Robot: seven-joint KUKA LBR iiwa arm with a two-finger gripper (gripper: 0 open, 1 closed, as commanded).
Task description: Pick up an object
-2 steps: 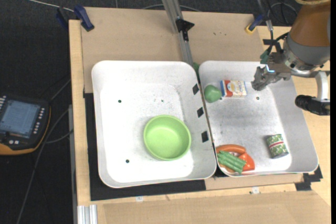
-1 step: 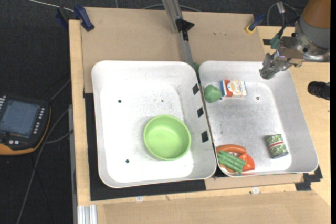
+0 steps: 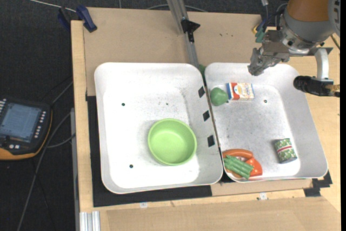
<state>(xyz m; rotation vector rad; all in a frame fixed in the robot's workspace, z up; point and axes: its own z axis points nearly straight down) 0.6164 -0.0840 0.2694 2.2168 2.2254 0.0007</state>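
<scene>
My gripper (image 3: pixel 256 68) hangs over the far edge of the right bin (image 3: pixel 303 116), above and a little right of a small white carton with red and blue print (image 3: pixel 240 91). Beside the carton, at the bin's left wall, lies a green ball (image 3: pixel 218 96). A green can (image 3: pixel 284 150) rests near the right bin's front right corner. At its front left corner sits an orange and green toy (image 3: pixel 241 164). A light green bowl (image 3: pixel 172 142) stands in the left bin (image 3: pixel 124 116). Nothing shows between the gripper's fingers.
A metal pole (image 3: pixel 175 2) slants up from the gap between the bins at the back. Black clips (image 3: pixel 206 114) line the divide between the bins. A handheld pendant (image 3: pixel 21 127) lies on the floor at far left.
</scene>
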